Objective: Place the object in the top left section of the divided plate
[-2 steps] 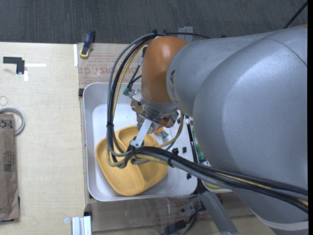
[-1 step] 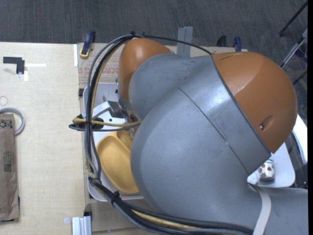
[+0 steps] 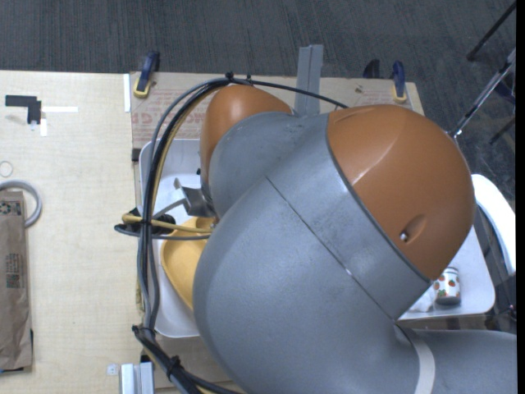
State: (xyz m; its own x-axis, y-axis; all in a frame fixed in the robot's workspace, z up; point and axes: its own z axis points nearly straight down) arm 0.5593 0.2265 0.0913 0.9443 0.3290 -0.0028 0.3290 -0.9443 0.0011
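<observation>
The divided plate point(image 3: 182, 265), yellow, lies in the left white bin point(image 3: 164, 322), mostly hidden beneath the arm point(image 3: 328, 253). The object to be placed cannot be identified. The gripper point(image 3: 194, 197) sits just above the plate's upper edge. A small patterned item point(image 3: 447, 286) lies in the right bin point(image 3: 500, 212).

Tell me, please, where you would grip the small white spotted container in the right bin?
Probably across the small white spotted container's short body, coming from above: it sits close to the white bin's near wall, and the grey arm overhangs its left.
</observation>
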